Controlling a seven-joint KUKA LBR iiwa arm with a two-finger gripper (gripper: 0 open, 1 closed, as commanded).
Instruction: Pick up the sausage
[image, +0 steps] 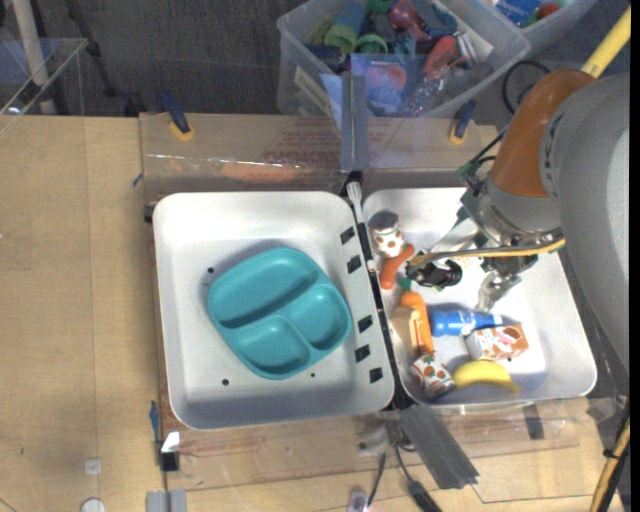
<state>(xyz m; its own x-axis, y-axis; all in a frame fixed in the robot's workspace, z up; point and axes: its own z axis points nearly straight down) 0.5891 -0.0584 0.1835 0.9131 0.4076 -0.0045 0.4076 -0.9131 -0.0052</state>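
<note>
The grey arm (590, 180) with its orange band (530, 135) reaches in over the right-hand white bin (575, 345), its tool (470, 265) hanging low above the bin's upper middle. How far the tool is spread cannot be told, as its dark metal parts blur together; nothing can be seen held in it.

The sausage (392, 266), a short reddish-orange piece, lies tilted against the bin's left wall, just to the left of the tool and close to it, though whether they touch cannot be told. Directly above the sausage stands a small jar (386, 233) with a white lid. Just below the sausage sits a carrot-like orange piece (412, 299), and below that an orange tube (423, 330) lies upright along the same wall. Further from the sausage, toward the bin's lower right, lie a blue-and-white bottle (462, 321), a small carton (497, 343), a yellow banana (483, 375) and a little patterned pack (432, 374).

To the sausage's left, across the divider, the left-hand white bin (180, 390) holds a teal compartment plate (278, 312). Both bins rest on the wooden worktop (70, 300).
</note>
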